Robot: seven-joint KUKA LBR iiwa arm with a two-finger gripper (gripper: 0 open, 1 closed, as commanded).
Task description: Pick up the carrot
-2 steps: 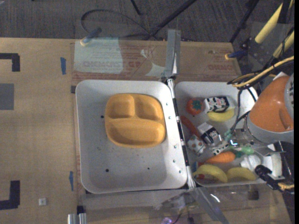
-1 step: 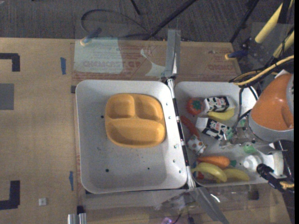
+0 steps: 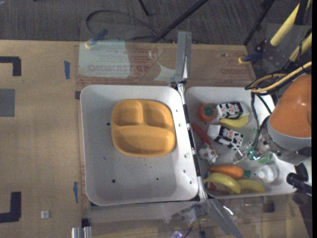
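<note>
We see the small orange toy carrot (image 3: 227, 171) near the right bin's (image 3: 195, 94) front edge beside yellow bananas (image 3: 224, 182), hand (image 3: 250, 154) state unclear; likely light, stiff, slick plastic—we'd grip mid-body crosswise.

We see two bins on the tabletop (image 3: 39, 148): left bin (image 3: 94, 182) holds a divided plate (image 3: 143, 128); right bin (image 3: 195, 94) holds carrot (image 3: 227, 171), bananas (image 3: 224, 182) just in front.

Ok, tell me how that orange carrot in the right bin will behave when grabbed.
The tapered orange carrot looks smooth and round, so it may roll or slip. It probably stays stiff. A yellow banana lies close beside it, so a push would likely nudge that too.
</note>
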